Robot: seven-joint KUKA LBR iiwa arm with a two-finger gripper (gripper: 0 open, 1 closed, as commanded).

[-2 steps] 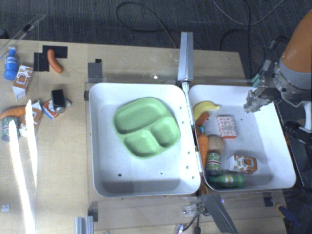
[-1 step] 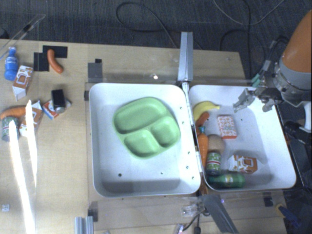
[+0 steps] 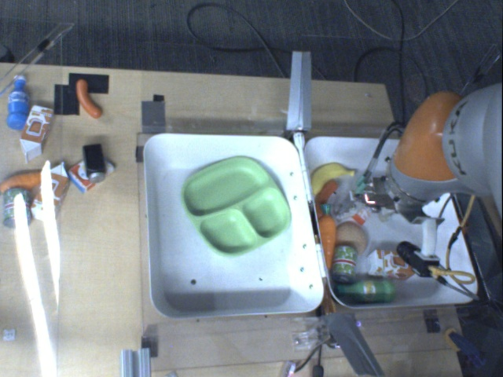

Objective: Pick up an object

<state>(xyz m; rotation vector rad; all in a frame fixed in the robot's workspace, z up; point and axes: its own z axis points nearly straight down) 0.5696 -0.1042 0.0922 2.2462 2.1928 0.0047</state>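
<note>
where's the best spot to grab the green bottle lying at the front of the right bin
Probably mid-body on the green bottle, coming straight down. It lies on its side along the right bin's front wall, so the fingers should close across its narrow width; the small jar crowds its left end.

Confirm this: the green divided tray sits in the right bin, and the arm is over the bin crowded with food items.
Wrong bin. In the camera view, the green divided tray lies in the left bin. The arm is indeed over the right bin, crowded with food items.

Grey KUKA arm (image 3: 475,136), rounded orange band (image 3: 424,144) above wrist, black cables alongside, metal wrist hw
</note>
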